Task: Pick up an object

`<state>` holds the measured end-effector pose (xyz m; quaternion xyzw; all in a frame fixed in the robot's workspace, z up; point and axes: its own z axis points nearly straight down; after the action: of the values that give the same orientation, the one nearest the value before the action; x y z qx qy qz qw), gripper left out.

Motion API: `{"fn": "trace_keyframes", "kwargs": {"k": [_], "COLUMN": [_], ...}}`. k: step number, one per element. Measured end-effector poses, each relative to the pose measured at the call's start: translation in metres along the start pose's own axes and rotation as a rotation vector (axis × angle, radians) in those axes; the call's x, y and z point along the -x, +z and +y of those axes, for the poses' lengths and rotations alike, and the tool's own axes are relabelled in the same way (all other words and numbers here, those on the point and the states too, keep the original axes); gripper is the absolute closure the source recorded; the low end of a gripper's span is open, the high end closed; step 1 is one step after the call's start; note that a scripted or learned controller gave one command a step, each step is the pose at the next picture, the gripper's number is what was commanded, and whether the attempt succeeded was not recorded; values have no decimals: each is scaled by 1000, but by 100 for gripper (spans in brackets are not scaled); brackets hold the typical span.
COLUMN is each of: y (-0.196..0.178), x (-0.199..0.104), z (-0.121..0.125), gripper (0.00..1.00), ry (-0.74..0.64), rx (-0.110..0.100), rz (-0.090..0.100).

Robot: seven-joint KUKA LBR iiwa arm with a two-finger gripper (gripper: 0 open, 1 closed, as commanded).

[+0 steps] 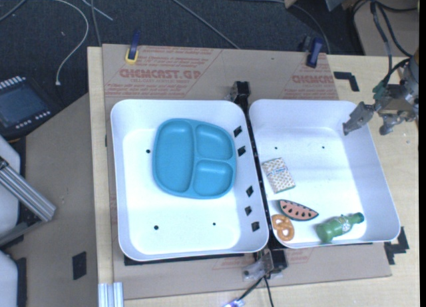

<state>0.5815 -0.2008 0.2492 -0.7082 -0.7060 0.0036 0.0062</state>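
Camera view catches the open, empty two-finger gripper [373,118] over the right white bin's [373,186] far-right rim, so it must next descend toward the green bottle [338,226] at the near edge.

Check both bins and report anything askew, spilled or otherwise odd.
Nothing looks spilled or damaged. The green bottle lies on its side in the right bin, near the watermelon slice, pretzel and checkered packet. The blue divided plate sits flat in the left bin. The end effector is at the right bin's far corner.
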Motion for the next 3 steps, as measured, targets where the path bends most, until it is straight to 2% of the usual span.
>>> {"fn": "trace_keyframes", "kwargs": {"k": [1, 2, 3], "y": [-8, 55, 100], "x": [-1, 1, -6], "z": [2, 0, 1], "gripper": [0, 0, 0], "ry": [-4, -3, -4], "rx": [13, 7, 9], "rz": [-3, -1, -1]}}
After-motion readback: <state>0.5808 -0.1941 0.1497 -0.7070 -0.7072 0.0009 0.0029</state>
